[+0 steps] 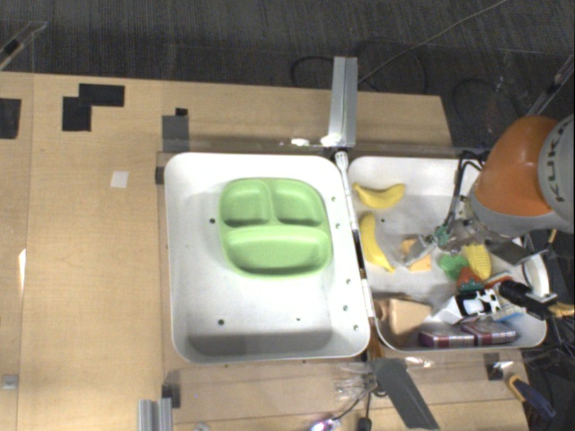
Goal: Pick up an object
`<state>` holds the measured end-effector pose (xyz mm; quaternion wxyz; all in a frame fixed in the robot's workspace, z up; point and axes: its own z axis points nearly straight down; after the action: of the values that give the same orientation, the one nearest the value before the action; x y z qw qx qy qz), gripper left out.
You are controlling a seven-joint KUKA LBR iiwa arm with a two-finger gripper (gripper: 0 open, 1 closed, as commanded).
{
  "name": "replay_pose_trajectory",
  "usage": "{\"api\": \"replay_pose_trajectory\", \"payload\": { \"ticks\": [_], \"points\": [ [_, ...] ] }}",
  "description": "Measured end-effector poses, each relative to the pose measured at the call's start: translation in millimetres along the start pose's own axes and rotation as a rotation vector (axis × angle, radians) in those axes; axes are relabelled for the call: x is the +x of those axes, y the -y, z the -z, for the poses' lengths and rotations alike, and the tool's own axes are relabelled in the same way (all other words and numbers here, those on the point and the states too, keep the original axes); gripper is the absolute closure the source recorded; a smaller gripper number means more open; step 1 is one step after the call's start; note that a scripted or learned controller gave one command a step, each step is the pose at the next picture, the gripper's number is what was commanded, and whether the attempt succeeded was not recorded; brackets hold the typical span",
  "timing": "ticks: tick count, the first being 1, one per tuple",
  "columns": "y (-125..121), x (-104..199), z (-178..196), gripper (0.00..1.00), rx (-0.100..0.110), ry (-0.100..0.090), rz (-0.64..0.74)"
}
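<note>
The right bin (429,167) holds a jumble of toy food. One yellow banana (380,195) lies near its back left, and a second banana (373,243) runs along its left wall. Small yellow-orange wedges (416,257) sit near the middle. A green piece (452,263), a corn cob (478,260) and a red piece (469,285) crowd together to the right. My gripper (446,234) hangs low in this bin, just above the green piece and right of the wedges. The grey wrist with the orange band (519,164) covers the bin's right side.
A green divided plate (272,225) lies in the left bin (193,321). At the right bin's front are a brown block (406,314), a purple box (467,336) and a black-and-white item (482,303). A metal post (342,97) stands behind the wall between the bins.
</note>
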<state>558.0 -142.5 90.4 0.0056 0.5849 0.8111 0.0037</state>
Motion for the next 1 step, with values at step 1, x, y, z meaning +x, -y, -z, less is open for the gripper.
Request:
{"api": "replay_pose_trajectory", "payload": {
  "ticks": [1],
  "points": [
    [-3.9,1.4,12.1,1.00,-0.008,0.001,0.002]
  ]
}}
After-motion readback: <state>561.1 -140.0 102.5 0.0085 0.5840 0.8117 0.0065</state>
